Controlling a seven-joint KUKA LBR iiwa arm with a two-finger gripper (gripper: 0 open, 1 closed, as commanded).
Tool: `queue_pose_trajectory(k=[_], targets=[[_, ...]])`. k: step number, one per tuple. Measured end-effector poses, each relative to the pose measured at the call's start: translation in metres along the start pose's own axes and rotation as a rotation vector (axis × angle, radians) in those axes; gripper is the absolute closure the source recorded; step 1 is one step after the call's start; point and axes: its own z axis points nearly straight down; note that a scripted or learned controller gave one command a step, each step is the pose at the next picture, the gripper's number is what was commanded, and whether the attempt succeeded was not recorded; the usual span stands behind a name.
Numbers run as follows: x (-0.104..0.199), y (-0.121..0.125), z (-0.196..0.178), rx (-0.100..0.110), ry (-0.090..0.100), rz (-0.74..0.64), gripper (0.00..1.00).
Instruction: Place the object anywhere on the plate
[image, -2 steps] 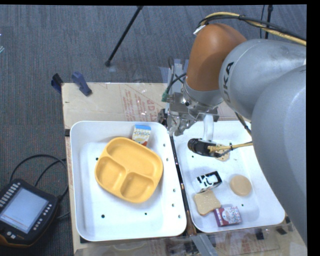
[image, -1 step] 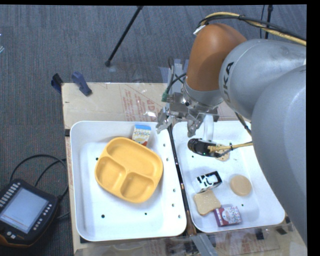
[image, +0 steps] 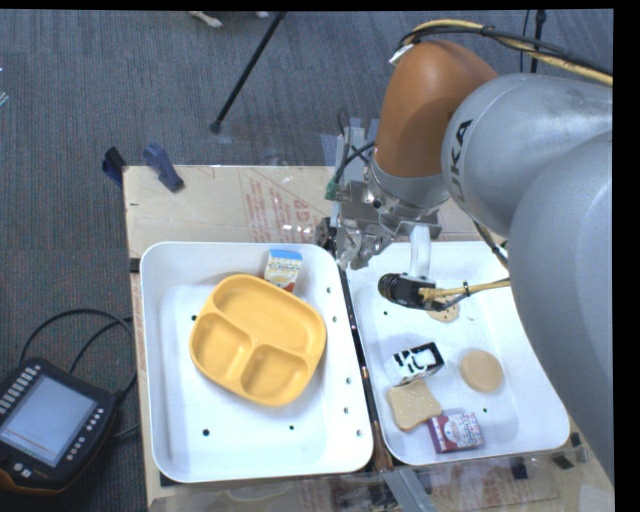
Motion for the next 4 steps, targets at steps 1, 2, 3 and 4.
queue_pose_trajectory(k=[1,2,3,4], targets=[[-0.015,-0.053,-0.024,-0.026,0.000,-0.076,1.00],[0.080,-0.056,0.038,-0.024,-0.001,-0.105,1.00],[0.080,-0.055,0.038,-0.024,-0.001,-0.104,0.00],[0.079,-0.056,0.030,-0.018,-0.002,-0.103,1.00]])
